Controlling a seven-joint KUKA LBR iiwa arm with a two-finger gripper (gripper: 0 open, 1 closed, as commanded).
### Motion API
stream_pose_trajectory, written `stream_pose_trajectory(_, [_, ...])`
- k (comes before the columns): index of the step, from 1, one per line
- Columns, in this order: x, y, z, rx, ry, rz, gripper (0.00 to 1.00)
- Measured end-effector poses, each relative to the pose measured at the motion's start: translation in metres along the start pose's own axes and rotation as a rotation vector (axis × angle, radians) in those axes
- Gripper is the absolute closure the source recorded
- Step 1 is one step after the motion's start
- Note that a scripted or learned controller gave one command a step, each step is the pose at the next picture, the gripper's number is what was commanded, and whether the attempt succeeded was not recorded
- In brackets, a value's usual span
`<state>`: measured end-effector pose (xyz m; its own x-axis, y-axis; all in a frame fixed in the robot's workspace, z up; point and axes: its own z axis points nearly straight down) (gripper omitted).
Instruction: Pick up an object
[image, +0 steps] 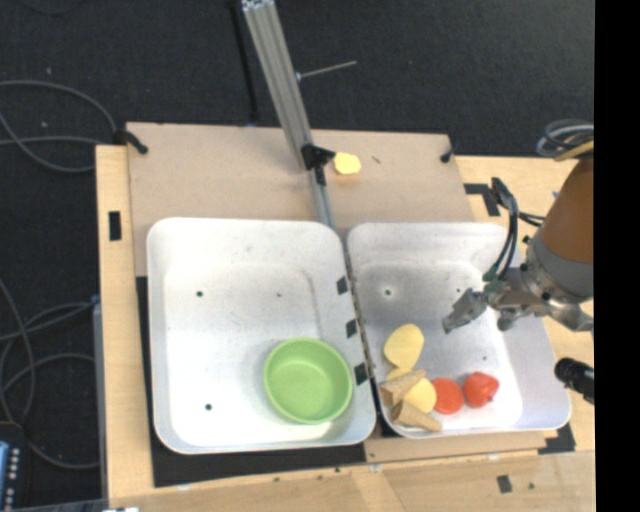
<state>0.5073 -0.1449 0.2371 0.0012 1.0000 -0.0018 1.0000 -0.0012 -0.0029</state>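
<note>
Camera view: grey two-finger hand (470, 310) hovers over the right shallow white bin (440, 250) — finger state cannot be told. Pale yellow rounded toy food piece (404, 345) lies just below-left — likely light, stiff, smooth; grip across its width.

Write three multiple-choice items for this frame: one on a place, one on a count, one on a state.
1. Where is the green bowl?
A. left bin
B. right bin
C. bare bench

2. How many red objects lie in the right bin?
A. none
B. two
C. four

3. How does the gripper stand?
A. over the right bin, above the objects
B. inside the bowl
C. over the left bin

Answers: 1 A, the bowl sits in the left bin's near part. 2 B, two red pieces lie side by side. 3 A, it hangs over bare floor beyond the yellow piece.
</note>
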Motion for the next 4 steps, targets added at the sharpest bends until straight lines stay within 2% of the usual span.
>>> stream_pose_trajectory(2, [0.012,-0.013,0.110,0.003,0.002,0.000,0.00])
stream_pose_trajectory(3, [0.012,-0.010,0.097,-0.008,0.004,0.004,1.00])
stream_pose_trajectory(4, [0.014,-0.010,0.033,-0.011,0.000,-0.005,1.00])
